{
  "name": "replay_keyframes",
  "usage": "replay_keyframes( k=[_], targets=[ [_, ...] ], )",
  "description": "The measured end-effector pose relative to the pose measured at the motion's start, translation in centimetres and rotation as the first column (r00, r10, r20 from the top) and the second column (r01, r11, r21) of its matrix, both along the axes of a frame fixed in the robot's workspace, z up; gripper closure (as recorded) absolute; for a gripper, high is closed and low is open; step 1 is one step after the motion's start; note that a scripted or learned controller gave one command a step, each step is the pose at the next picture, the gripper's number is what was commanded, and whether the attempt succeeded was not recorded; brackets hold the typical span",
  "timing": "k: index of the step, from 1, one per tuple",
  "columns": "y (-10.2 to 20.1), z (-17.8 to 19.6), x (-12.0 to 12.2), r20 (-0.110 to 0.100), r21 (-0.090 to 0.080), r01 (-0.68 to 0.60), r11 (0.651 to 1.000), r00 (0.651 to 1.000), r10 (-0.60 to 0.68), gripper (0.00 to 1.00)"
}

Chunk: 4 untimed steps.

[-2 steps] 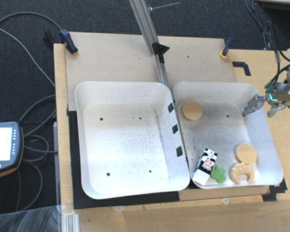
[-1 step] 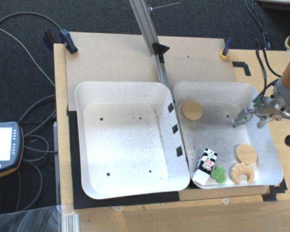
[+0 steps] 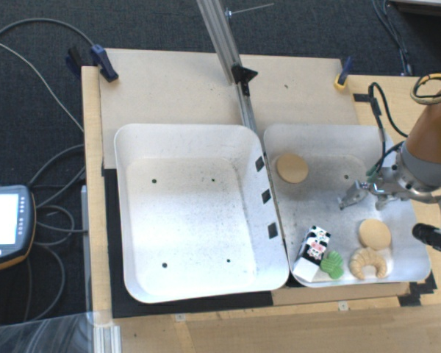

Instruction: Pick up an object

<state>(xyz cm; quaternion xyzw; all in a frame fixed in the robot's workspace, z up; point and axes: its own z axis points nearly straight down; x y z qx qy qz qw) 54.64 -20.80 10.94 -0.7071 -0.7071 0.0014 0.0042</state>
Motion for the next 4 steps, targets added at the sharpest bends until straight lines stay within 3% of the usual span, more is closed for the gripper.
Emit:
replay_keyframes(
  k=[1,2,4],
  targets=[
    [0.1,-1.8,0.0,0.003,-0.001,-0.001,1.000,1.000,0.001,0.00],
    [0.1,-0.6,0.1,0.007,-0.001,-0.001,1.000,1.000,0.001,1.00],
    [0.8,8.6,0.9,0.014,-0.006,-0.002,1.000,1.000,0.002,1.00]
  ],
)
